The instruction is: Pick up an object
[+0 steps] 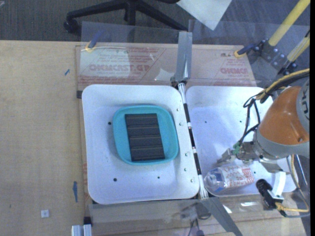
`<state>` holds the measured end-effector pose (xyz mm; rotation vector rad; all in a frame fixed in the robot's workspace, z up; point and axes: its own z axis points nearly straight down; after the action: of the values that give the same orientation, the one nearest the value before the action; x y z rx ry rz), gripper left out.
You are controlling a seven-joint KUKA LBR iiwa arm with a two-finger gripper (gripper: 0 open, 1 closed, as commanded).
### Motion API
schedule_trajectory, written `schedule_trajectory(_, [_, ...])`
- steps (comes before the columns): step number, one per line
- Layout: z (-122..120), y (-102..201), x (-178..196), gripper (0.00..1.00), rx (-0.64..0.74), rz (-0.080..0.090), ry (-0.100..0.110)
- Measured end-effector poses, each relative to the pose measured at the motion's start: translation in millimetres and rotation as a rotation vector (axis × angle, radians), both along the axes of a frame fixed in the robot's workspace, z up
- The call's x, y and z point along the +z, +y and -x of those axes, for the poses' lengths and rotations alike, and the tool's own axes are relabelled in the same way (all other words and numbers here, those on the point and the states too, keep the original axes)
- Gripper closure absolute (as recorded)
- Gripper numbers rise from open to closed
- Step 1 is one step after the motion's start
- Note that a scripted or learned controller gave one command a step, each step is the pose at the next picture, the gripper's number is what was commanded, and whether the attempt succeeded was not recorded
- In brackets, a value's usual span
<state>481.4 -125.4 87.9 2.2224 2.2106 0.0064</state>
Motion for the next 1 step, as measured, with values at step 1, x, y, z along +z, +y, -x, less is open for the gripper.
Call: schedule_trajectory(1, [2.2,-51.9,43.1,0.00,-0.286,-0.001,0.007])
